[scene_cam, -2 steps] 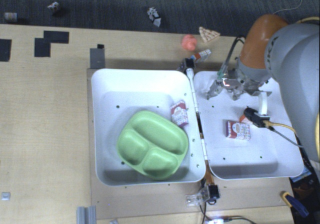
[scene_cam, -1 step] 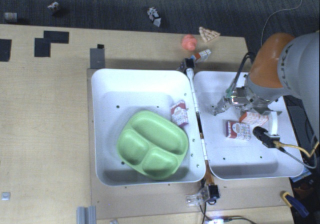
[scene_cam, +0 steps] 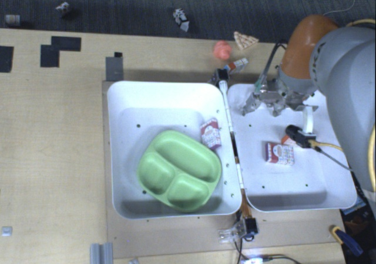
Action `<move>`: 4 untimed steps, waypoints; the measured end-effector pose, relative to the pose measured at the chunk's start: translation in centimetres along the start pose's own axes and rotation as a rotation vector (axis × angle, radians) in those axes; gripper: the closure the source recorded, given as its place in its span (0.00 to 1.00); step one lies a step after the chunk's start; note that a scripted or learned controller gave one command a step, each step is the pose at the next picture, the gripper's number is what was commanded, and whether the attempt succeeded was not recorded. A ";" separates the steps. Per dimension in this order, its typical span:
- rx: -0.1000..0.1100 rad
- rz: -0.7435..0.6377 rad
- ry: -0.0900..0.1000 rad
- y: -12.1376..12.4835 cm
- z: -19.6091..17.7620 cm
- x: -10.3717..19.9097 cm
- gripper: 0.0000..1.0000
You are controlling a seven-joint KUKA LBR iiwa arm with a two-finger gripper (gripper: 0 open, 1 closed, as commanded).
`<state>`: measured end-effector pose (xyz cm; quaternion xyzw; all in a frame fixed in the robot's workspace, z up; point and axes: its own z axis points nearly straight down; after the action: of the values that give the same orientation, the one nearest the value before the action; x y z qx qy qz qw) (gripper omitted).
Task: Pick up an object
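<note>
Glossy green plastic tray point(scene_cam: 179, 169) in smooth white plastic bin point(scene_cam: 120, 139); matt wooden bench point(scene_cam: 53, 157).

The grey arm point(scene_cam: 346, 74) reaches in from the right, its orange band point(scene_cam: 305, 45) just above the wrist. The claw point(scene_cam: 271, 103) points downward and leftward at the arm's tip, hanging low with metal parts splayed.

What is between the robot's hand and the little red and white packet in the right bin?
Nothing visible. The gripper sits over the right bin's far end, and bare white floor lies between it and the red and white packet.
</note>
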<state>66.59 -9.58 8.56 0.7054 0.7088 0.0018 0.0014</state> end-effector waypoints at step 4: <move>-0.009 0.002 -0.001 -8.3 -1.4 0.9 1.00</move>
<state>58.25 -8.76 9.87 0.7059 0.7083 0.0047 0.0051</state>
